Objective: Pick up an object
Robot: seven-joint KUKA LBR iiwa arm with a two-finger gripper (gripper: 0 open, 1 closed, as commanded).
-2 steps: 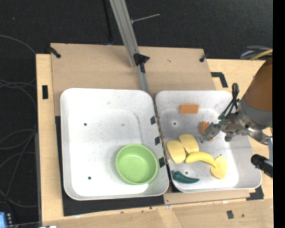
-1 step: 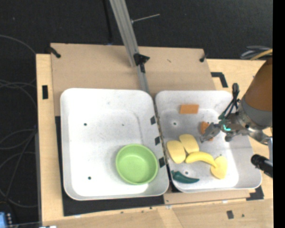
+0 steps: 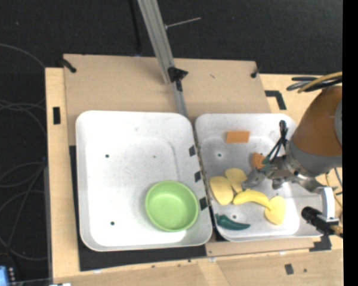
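The right bin (image 3: 218,130) holds several small items. An orange block (image 3: 237,137) lies flat toward its far side, and a small orange piece (image 3: 258,159) sits near the middle. Closer to the front are a yellow banana (image 3: 253,198), a flat yellow piece (image 3: 221,190), a smaller yellow piece (image 3: 235,176) and a yellow lump (image 3: 275,211). A dark green pepper-like item (image 3: 231,222) rests at the front rim. My gripper (image 3: 267,170) hangs low over the bin's right half, just right of the small orange piece and above the banana. Nothing visibly sits in it.
A green bowl (image 3: 172,205) stands in the front right corner of the left bin (image 3: 119,142). A metal pole (image 3: 158,34) slants up from behind the bins. The arm's orange band (image 3: 319,124) overhangs the right bin's right rim.
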